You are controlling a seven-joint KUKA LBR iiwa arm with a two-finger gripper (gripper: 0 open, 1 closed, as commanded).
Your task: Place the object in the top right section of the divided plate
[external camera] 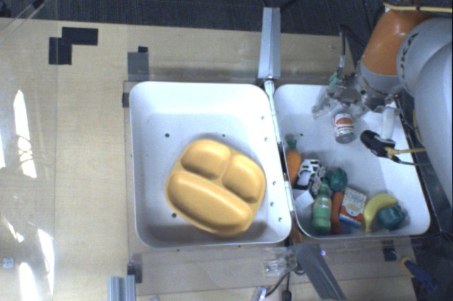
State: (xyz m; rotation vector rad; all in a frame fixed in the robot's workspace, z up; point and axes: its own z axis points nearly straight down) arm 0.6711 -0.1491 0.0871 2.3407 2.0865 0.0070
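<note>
Yellow divided plate (216, 185) fills left bin (152, 151); toys crowd right bin (410, 218).

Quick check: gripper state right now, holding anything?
Gripper: over the right bin, with a small white bottle with a red label at its tip; whether it is gripped cannot be told.

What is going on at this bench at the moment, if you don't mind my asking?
A grey arm reaches in over the right bin, its gripper low above a small bottle near the bin's far end. Whether it holds the bottle is unclear. More toys lie heaped at the bin's near end. The yellow divided plate sits in the left bin with nothing in its sections yet.
</note>
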